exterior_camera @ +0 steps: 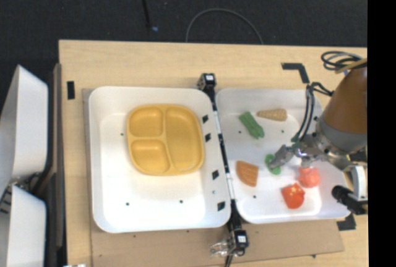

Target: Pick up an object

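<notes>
gripper [283, 155] low in right bin, small green piece [273, 163] at fingertips

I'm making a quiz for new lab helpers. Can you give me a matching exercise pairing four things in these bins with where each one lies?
Things:
1. yellow three-compartment plastic plate
2. long green toy vegetable
3. tan cone-shaped toy
4. orange wedge-shaped toy

Places:
A. right bin, top, near the far wall
B. left bin, middle
C. right bin, low, near the divider
D. right bin, upper left, just left of the tan piece

Pairs: 1-B, 2-D, 3-A, 4-C
</notes>
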Motion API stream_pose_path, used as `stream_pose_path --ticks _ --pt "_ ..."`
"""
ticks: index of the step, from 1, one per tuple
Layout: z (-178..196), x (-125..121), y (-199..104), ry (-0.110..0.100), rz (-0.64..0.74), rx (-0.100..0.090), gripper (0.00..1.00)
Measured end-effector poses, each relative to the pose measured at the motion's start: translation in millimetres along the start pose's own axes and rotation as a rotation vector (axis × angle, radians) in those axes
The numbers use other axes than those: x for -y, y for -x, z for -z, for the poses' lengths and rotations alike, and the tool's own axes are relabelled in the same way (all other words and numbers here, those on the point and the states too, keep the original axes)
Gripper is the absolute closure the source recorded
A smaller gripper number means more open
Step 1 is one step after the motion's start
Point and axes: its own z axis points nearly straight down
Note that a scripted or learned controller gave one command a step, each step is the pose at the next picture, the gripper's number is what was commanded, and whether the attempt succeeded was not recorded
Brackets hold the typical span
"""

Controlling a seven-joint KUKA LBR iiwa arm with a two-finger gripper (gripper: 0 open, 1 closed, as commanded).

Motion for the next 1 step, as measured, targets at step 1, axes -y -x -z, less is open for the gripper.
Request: stream_pose_path --ticks 1 --pt "-46.5 0.5 0.9 0.000 -0.002 0.000 0.00"
